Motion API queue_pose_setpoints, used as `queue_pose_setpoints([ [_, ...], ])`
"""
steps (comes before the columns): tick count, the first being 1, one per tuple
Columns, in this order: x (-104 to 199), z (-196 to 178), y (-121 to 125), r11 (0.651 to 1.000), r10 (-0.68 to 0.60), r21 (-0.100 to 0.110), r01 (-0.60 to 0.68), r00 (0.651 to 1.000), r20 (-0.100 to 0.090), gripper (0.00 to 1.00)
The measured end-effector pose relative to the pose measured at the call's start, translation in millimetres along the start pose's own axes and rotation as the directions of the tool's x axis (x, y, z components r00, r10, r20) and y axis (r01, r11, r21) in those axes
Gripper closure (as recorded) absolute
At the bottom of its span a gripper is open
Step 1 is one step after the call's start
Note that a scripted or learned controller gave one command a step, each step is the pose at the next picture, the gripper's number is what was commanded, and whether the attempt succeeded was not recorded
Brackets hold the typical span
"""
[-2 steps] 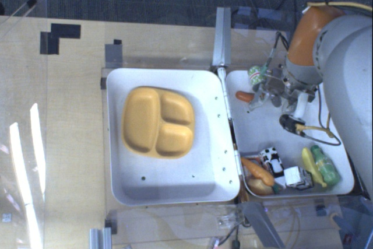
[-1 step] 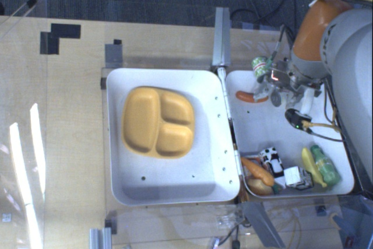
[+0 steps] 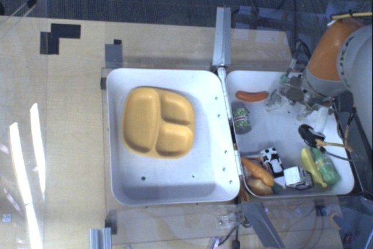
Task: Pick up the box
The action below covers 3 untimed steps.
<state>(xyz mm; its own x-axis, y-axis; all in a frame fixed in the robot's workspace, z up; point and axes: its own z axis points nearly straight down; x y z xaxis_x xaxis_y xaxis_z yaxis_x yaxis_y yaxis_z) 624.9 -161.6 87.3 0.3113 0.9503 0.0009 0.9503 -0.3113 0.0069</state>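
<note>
Box is seen at the front edge of the right bin: small, white with dark print, lying tilted. Judged light and stiff, probably thin card, so crushable if squeezed hard; faces likely slick. Best taken across its short sides from above. It is crowded: black-and-white toy just to its left, banana and green bottle just to its right, carrot near. Hand is seen well apart at the bin's back, beside the sausage; nothing is seen in it, and whether it is released or clenched cannot be told.
</note>
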Motion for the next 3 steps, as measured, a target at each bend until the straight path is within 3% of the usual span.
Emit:
queue_pose_setpoints([
  [1,-10,0,51,0.999,0.035,0.006,-0.035,0.999,-0.001,0.00],
  [2,-19,-32,55,0.977,0.214,-0.001,-0.214,0.977,0.001,0.00],
  [3,-16,-1,-42,0.937,0.348,0.000,-0.348,0.937,-0.002,0.00],
])
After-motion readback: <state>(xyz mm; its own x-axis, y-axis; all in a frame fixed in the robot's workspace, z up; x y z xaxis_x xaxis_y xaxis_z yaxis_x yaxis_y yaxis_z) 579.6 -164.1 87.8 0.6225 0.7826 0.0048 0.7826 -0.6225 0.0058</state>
